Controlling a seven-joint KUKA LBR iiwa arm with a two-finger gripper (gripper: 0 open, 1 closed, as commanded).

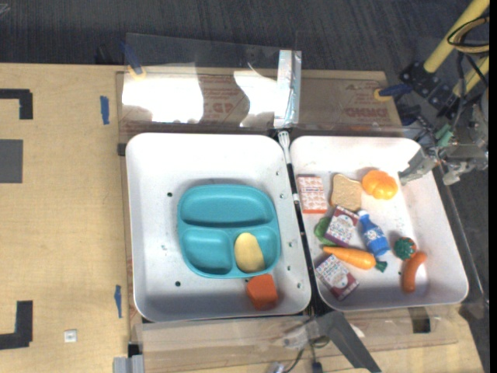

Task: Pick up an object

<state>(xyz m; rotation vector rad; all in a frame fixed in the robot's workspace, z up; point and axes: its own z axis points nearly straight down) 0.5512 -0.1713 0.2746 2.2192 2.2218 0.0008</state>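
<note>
i see the gripper (pixel 415 164) at the right bin's (pixel 450 286) far right rim, just beside the orange toy fruit (pixel 380 183); i cannot tell how its jaws stand. in the left bin (pixel 147 208), a yellow potato (pixel 248 252) lies in the teal tray (pixel 225 208).

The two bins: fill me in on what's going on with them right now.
The gripper sits at the upper right rim of the right bin, with nothing visibly held. That bin holds a jumble of toy food, including an orange pepper, a bread slice, a carrot, a blue bottle and a sausage. In the left bin, a teal divided plate carries a yellow potato in its lower right compartment, and an orange block lies just below the plate.
</note>
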